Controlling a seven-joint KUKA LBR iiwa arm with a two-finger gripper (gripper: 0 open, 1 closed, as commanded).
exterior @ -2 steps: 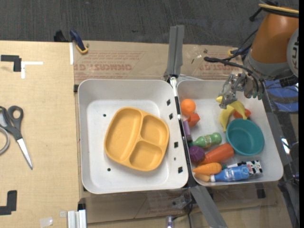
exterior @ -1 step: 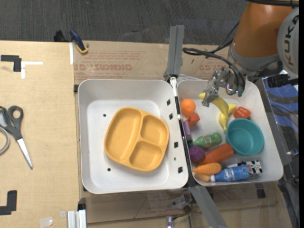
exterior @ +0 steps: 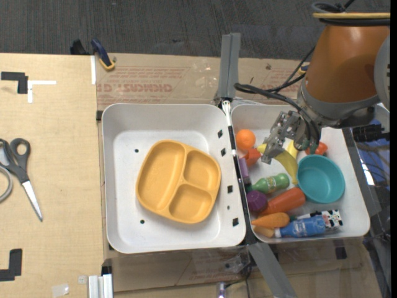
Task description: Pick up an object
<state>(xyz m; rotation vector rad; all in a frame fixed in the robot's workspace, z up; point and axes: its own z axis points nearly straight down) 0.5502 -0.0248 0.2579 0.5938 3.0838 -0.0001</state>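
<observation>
Jaws part-open, holding nothing, hang right of frame centre over the curved yellow plastic banana (exterior: pixel 286 162) in the right white bin (exterior: pixel 358 211); best to centre before descending.

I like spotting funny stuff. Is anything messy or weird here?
A bit. The toy food, like the yellow banana, lies jumbled in the right white bin, while the orange divided plate sits askew, alone in the left white bin. Nothing looks spilled or broken.
</observation>
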